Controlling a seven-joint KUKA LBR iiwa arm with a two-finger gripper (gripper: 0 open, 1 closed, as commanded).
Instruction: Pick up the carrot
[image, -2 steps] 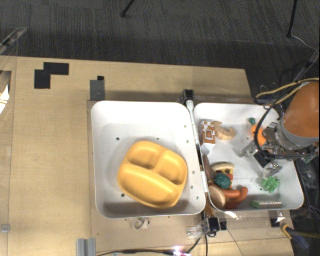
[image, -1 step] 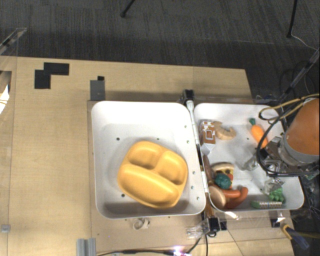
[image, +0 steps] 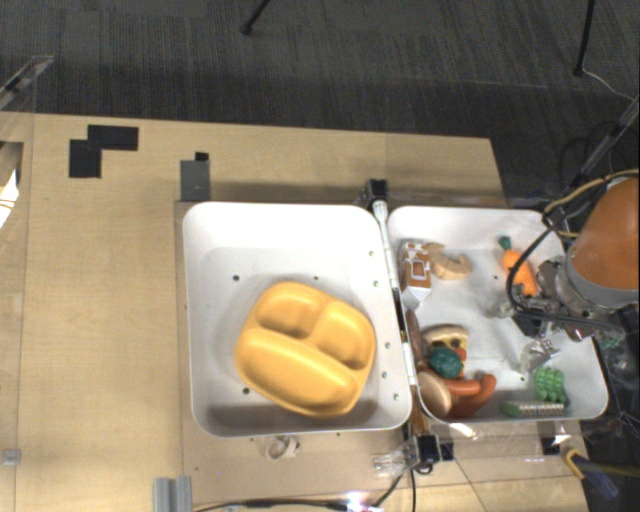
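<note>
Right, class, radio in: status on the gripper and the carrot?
Gripper low in right bin, fingers unclear. Carrot lying free at bin's far side, partly behind black cable. Green toy near gripper.

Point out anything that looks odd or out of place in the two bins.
The big yellow pepper-shaped object looks odd: it lies alone in the left bin, dwarfing everything else, while all the small toy foods, the carrot among them, crowd the right bin.

The left bin (image: 210, 300) is mostly blocked by a big yellow bread toy (image: 305, 345). The right bin (image: 480, 222) has open floor in its middle. Toy food (image: 455, 375) crowds its lower left, and the arm (image: 600, 255) blocks its right side.
</note>
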